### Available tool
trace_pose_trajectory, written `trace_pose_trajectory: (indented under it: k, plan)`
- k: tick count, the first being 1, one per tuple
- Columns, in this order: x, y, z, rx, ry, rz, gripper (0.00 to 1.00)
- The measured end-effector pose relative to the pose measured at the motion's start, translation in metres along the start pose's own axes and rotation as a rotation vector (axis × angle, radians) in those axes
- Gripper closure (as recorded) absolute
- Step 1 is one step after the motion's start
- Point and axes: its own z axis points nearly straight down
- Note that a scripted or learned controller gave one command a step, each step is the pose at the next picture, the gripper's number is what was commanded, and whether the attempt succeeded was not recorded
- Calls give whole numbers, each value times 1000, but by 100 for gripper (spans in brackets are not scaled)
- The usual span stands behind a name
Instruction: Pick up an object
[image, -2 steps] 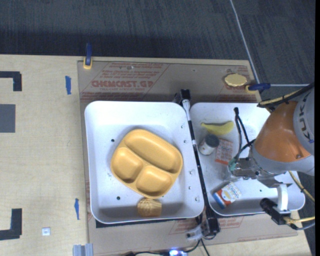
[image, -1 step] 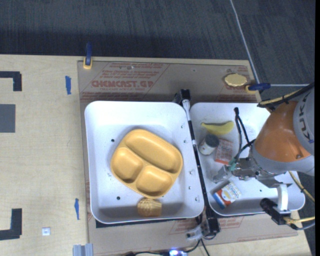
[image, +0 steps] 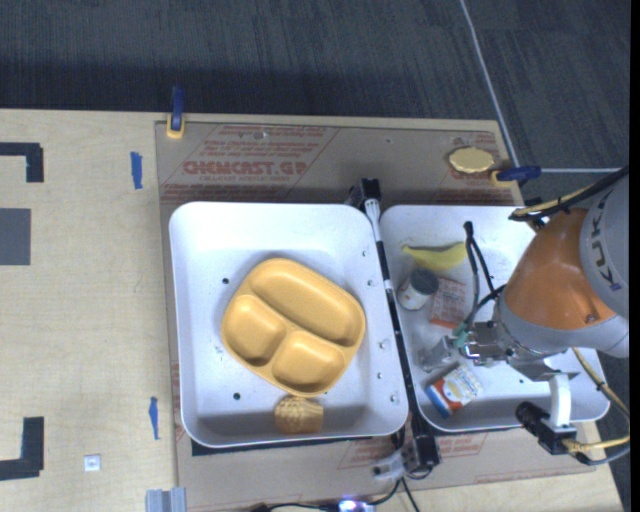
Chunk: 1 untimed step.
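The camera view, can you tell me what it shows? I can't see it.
A grey and orange robot arm reaches into the right white bin, over a jumble of small things including a yellow banana and a small bottle. The left white bin holds a big yellow divided tray and a small tan ball.

A KUKA arm (image: 560, 290) reaches over the right bin (image: 590, 408), beside the left bin (image: 200, 300), which holds a yellow 3-compartment tray (image: 292, 324) and a small woven ball (image: 299, 413).
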Motion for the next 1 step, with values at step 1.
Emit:
trace_pose_trajectory:
  k: [1]
  plan:
    - [-1,0,0,-1,1,-1,0]
